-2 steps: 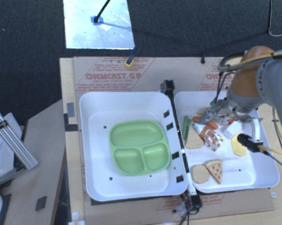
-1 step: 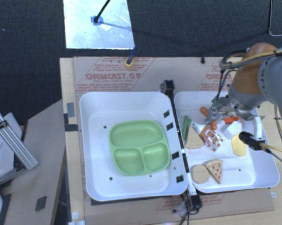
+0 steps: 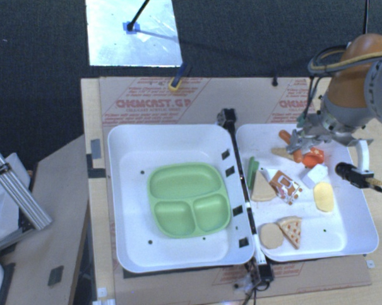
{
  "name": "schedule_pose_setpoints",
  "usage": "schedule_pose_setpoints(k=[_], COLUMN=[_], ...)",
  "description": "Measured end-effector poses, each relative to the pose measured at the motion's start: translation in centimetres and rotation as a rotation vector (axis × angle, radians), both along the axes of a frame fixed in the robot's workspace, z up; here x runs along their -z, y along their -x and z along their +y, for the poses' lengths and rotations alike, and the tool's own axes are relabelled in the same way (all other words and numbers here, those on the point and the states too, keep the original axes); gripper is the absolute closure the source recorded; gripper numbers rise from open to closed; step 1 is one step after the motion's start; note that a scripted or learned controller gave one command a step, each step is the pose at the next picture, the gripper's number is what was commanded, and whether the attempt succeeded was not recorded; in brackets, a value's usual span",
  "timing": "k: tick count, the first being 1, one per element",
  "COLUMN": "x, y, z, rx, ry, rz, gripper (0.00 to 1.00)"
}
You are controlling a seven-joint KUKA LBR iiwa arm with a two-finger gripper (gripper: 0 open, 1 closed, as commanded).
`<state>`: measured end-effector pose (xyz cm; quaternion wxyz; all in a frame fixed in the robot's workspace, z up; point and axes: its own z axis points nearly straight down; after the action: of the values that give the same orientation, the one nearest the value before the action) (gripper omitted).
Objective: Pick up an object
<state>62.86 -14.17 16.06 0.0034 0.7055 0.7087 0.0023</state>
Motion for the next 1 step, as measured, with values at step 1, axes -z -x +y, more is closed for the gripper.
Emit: schedule_pose_setpoints(k=[1], x=[-6.52], y=[-0.1], z=[0.2], rx=[0.0], ry=[0.0], rz=[-0.001], gripper=[1.0])
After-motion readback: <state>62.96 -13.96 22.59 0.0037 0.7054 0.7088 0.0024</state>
